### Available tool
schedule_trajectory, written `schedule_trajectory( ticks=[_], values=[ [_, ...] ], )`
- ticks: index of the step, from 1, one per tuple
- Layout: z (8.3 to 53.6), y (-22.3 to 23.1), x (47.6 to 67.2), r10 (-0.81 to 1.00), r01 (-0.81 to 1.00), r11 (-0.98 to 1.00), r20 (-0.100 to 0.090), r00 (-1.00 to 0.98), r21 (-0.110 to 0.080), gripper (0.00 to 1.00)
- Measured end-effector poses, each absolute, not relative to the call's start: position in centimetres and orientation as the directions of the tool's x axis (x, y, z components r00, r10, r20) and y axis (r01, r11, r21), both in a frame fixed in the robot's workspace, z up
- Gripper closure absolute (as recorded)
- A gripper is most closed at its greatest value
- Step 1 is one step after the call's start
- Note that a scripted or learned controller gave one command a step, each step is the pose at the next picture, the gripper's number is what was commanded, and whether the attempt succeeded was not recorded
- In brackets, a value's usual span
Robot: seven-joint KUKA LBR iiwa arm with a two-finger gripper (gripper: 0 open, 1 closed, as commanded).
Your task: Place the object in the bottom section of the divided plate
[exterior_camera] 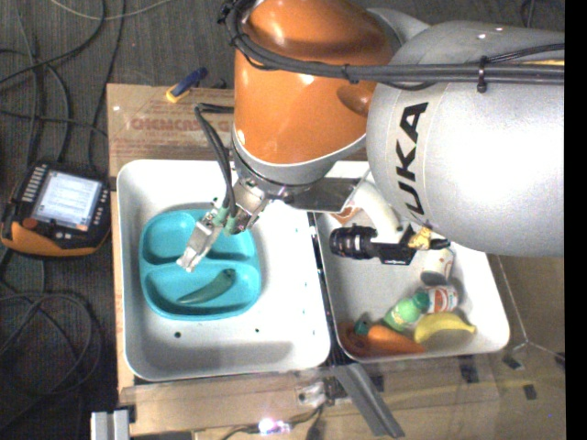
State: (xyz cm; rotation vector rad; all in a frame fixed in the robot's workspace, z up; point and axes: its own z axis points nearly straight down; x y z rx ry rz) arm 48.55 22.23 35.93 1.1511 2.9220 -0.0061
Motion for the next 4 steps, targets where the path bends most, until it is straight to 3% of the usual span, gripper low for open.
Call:
schedule_trajectory(
  ticks=[2, 3, 4],
  values=[
    [35.9, 22.2, 48.5, 0.682, 0.682, 0.731, -0.002, -0.731, -0.003, 0.0],
    [29.8, 22.6, 48.5, 0.494, 0.494, 0.87, 0.0, -0.87, -0.004, 0.0],
    [29.8, 22.6, 48.5, 0.494, 0.494, 0.87, 0.0, -0.87, -0.004, 0.0]
  ],
)
